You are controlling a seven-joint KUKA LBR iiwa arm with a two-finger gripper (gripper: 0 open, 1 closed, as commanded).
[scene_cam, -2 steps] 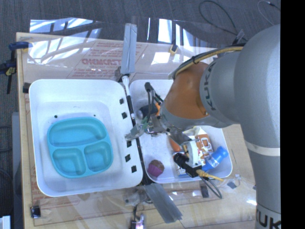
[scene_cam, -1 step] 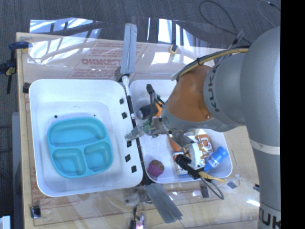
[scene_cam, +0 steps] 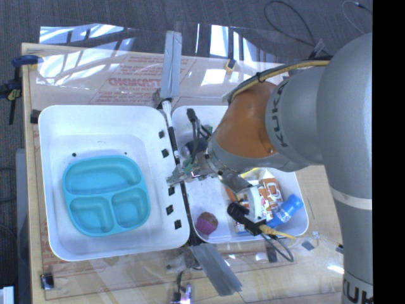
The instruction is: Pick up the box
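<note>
Your target, the white-and-orange printed cardboard box [scene_cam: 268, 194], lies in the view-right shallow white plastic bin [scene_cam: 204, 238], toward its near-right part. Its upper edge is tucked under the grey arm w/ orange band [scene_cam: 250, 128], so you see only part of it. Everything else is placed relative to that box.

- Blue plastic bottle [scene_cam: 288, 209]: just beside the box on its view-right, lying tilted and approx. touching it.
- Small dark-purple ball [scene_cam: 207, 222]: view-left of the box and a bit nearer the camera, apart from it, on the bin floor.
- Gripper [scene_cam: 193, 164]: up and view-left of the box, apart from it, at the wall between the 2 bins. You can't tell from this angle whether it's open or closed, and nothing shows in its grasp.
- Teal three-compartment plastic tray [scene_cam: 104, 194]: well view-left of the box, flat in the other white bin [scene_cam: 54, 128].

Both bins sit on the bench [scene_cam: 95, 81].
</note>
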